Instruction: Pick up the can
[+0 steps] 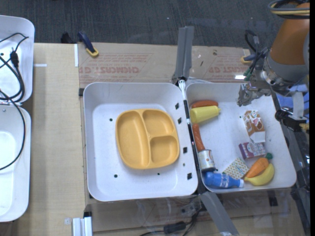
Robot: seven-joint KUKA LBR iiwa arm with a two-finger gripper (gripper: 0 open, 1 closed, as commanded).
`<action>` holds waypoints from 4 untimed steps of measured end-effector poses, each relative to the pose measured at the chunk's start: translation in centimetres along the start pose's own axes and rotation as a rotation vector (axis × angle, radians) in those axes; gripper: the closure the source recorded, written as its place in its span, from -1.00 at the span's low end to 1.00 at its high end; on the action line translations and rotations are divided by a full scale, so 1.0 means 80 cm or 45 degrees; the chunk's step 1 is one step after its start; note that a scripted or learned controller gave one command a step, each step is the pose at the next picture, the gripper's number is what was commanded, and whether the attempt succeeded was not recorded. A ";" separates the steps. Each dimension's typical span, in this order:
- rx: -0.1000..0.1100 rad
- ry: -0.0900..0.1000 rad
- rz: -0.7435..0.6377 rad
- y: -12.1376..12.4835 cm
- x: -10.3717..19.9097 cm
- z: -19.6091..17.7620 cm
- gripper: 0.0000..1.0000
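Bins sit side by side on the table (54, 132), both shallow and white, seen from above at a slant. The left bin (98, 181) holds a yellow divided plate (146, 137) with three compartments, lying near its middle. The right bin (229, 141) holds a scatter of toy food and packages. The can (205, 159), small and metallic, lies on its side against the right bin's left wall, toward the near end. Just above it along that wall lies an orange sausage-like piece (197, 135), and above that a yellow cup (204, 113) on its side with a red hot dog (204, 103) behind it. Just below the can lies a blue bottle (221, 181). Beside the bottle are a patterned packet (236, 168), a carrot (257, 167) and a banana (262, 177). A purple box (252, 150) and a white-and-brown carton (253, 123) lie nearer the right wall.

The grey arm with its orange band (290, 43) reaches in from the right. Its claw (246, 96) hangs over the far right corner of the right bin, well apart from the can, holding nothing; how wide it stands cannot be told.
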State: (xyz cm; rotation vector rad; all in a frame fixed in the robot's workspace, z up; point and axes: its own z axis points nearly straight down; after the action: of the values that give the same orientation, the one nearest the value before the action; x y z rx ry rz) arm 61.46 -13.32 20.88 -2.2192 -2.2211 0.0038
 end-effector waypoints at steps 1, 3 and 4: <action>0.002 0.001 0.101 -0.083 -0.005 0.107 -1.00; 0.000 0.001 0.222 -0.161 0.009 0.148 -1.00; -0.002 0.000 0.147 -0.142 -0.022 0.107 -1.00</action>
State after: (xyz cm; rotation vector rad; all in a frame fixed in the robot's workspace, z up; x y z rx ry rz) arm 50.06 -15.12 12.34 -2.3450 -2.0898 0.0014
